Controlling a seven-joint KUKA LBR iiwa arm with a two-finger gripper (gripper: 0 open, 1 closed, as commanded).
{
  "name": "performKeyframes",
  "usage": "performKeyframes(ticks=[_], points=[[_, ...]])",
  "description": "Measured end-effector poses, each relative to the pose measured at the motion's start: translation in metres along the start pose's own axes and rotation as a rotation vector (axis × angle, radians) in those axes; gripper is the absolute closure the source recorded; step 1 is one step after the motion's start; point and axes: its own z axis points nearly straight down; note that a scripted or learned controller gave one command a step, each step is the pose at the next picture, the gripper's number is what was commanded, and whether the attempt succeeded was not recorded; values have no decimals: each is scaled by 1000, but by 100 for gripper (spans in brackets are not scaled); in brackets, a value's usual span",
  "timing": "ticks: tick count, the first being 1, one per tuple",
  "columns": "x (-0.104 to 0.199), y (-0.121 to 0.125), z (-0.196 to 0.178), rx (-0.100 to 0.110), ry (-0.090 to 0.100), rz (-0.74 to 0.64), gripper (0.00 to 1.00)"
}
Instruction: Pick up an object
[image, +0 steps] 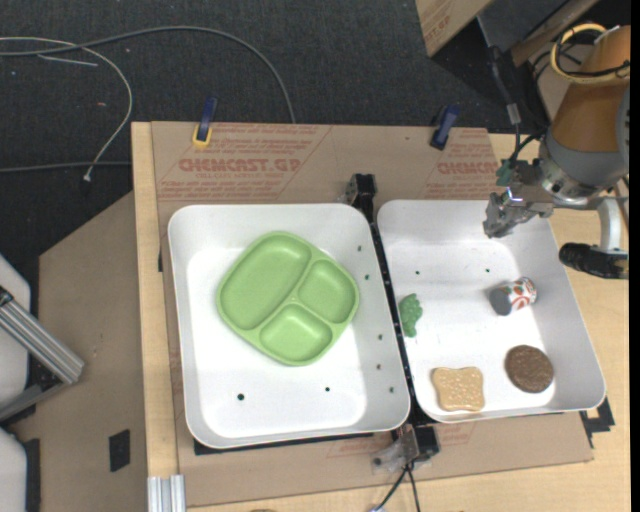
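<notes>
Gripper (503, 222) hovered over the right bin's (450, 225) far right corner (finger state not discernible, nothing visibly held). Small can (514, 296) lay on its side nearby: judged light, stiff, apt to roll; best pinched across its body.

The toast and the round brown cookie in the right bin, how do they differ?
The toast is pale tan and squarish with a scalloped edge; the cookie is dark brown and round. The toast lies nearer the bin's middle, the cookie toward its right wall. Both lie flat near the front edge.
</notes>
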Motion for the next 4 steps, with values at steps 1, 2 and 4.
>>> performKeyframes(ticks=[1,2,4], points=[[-4,-7,-53,0,0,1,100],[50,2,-40,9,4,-5,100],[155,14,-38,5,5,-6,100]])
